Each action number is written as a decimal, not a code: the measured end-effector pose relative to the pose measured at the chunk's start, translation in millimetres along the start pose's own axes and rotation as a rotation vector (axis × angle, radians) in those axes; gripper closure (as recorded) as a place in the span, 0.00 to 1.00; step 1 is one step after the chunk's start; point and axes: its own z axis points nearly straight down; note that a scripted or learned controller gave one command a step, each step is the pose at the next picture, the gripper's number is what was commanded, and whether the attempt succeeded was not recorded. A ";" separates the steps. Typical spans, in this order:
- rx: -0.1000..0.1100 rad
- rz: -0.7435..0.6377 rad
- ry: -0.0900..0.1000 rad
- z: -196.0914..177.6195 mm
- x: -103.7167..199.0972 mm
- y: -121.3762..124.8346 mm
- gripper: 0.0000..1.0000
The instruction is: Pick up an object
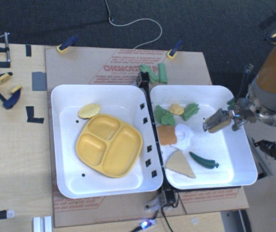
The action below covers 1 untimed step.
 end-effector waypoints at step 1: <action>0.006 -0.001 0.002 63.5 6.3 1.0 0.00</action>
